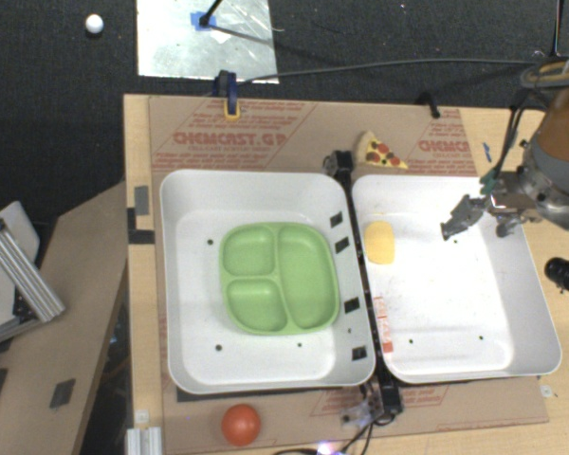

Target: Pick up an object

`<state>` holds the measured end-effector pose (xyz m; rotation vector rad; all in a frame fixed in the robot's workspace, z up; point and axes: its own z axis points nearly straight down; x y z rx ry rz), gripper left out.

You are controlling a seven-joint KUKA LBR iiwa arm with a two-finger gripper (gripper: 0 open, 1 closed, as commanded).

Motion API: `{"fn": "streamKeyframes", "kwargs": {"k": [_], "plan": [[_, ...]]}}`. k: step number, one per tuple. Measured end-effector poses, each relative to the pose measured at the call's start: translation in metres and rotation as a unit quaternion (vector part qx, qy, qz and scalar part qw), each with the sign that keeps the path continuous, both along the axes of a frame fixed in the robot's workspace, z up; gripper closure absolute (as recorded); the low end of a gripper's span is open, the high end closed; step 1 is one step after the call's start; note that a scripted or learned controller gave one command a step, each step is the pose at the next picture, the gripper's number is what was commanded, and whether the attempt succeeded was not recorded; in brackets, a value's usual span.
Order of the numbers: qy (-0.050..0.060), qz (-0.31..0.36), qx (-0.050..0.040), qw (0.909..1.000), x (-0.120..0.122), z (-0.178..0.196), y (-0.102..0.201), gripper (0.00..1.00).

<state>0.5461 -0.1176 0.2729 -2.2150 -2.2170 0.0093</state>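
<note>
Where the arm (559, 150) enters from the right edge of the camera view, its gripper (476, 218) hangs over the right part of the right bin (512, 349), with nothing between its fingers. One dark finger (458, 218) points left and slightly near, toward the bin's middle; whether the fingers stand apart or together cannot be told from this angle.

The yellow object (380, 242), an oblong piece lying flat, rests on the floor of the right bin close to its left wall and toward the far end. It lies well apart from the gripper, to the gripper's left.

The left bin (185, 254) holds a green divided plate (279, 277) with three compartments, set roughly in the bin's centre. Black clips (342, 245) sit along the seam where the two bins meet.

Both bins stand on a cardboard sheet (294, 131) printed with red lettering. On that sheet, just beyond the far rim of the bins near the seam, lies a toy pizza slice (380, 152). A red-orange ball (241, 424) sits on the sheet near the front, just beyond the near rim of the left bin. A blue clamp (228, 91) grips the far edge of the sheet, and a small white ball (95, 24) lies on the dark surface far to the left.
</note>
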Motion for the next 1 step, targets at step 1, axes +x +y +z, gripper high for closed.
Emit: {"fn": "streamKeyframes", "kwargs": {"k": [1], "plan": [[-0.006, 0.001, -0.001, 1.0, 0.0019, 0.006, 0.0001, 0.0]]}}
